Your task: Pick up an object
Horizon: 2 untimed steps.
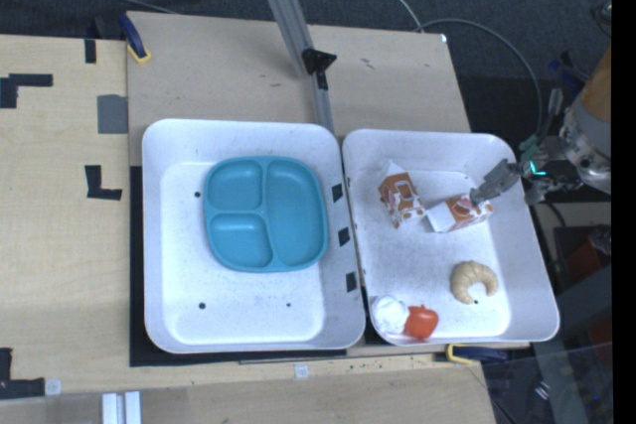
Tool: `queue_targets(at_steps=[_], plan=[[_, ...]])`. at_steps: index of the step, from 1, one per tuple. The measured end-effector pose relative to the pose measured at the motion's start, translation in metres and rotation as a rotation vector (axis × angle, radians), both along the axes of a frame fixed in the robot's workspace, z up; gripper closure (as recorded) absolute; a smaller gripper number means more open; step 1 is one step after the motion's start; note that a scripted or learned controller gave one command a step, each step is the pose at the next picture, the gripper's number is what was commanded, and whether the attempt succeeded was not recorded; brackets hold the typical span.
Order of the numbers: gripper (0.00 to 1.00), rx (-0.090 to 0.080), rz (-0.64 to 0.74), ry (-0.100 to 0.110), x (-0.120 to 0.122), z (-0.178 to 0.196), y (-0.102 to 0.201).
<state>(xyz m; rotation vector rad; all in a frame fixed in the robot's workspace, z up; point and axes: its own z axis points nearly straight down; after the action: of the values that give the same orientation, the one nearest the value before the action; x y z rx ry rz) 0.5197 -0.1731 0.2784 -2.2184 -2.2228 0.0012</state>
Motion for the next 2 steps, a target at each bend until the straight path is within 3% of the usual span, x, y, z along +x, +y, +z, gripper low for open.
queue_targets(at_steps=[2], plan=[[0.0,0.001,0.0,0.005,-0.009,-0.095,0.015]])
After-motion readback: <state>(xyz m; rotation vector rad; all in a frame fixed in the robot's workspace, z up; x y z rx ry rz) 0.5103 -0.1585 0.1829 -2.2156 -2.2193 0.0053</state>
